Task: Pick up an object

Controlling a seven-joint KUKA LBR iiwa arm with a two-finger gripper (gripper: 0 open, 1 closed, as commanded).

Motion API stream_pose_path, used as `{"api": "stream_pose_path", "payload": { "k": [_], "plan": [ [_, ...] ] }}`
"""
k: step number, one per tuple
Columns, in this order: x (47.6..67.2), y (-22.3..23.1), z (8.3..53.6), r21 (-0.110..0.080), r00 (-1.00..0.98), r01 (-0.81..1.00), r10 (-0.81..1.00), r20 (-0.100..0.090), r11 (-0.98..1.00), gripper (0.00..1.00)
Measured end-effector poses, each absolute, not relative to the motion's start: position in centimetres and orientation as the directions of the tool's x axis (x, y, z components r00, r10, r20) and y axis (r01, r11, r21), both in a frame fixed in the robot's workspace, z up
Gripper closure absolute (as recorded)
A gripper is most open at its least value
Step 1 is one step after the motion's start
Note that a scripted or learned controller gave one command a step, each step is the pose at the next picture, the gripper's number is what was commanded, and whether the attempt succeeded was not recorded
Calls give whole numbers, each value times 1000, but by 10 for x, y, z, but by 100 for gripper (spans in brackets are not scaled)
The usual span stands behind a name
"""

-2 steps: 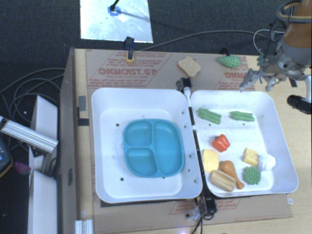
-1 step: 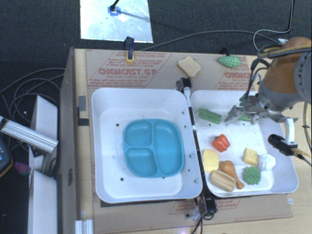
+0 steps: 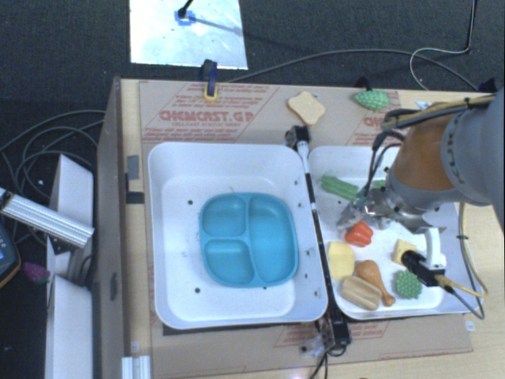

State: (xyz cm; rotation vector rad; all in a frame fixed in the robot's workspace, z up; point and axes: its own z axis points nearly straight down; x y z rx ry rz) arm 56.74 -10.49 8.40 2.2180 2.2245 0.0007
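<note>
I see the jaws low in the right bin, just above the red pepper; I cannot tell their state; blue plate sits left

We see the bench, its top covered by a brown printed board. On it rest two shallow white bins side by side: the left bin and the right bin, their inner walls touching. Also lying directly on the board, beyond the bins, are a tan bread-slice toy and a green knobbly toy, well apart from each other.
</note>
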Motion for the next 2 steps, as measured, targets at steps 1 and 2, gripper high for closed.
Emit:
{"api": "stream_pose_path", "payload": {
  "k": [1,2],
  "plan": [
    [539,-85,84,0,-1,1000,1000,1,1,0],
    [540,-85,95,2,-2,1000,1000,1,2,100]
  ]
}}
